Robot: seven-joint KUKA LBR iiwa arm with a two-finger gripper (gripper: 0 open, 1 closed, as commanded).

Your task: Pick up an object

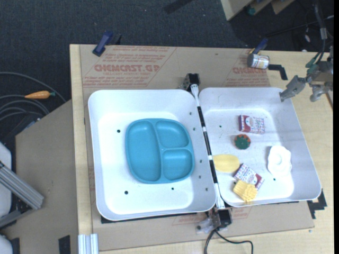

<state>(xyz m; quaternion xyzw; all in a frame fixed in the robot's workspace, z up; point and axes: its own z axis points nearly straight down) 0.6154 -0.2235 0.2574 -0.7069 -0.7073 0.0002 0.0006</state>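
Camera view: left bin (106, 194) holds blue tray (159, 150); end effector (307, 86) opening cannot be told.

Two shallow white plastic bins (106, 189) look smooth with a soft sheen. The blue three-compartment plastic tray (159, 150) at centre left is matt. The tan bench board (137, 67) beneath looks like printed cardboard.

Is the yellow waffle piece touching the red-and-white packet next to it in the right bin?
Touching. The camera view shows the yellow waffle piece overlapping the red-and-white packet's lower edge, with no bin floor between them.
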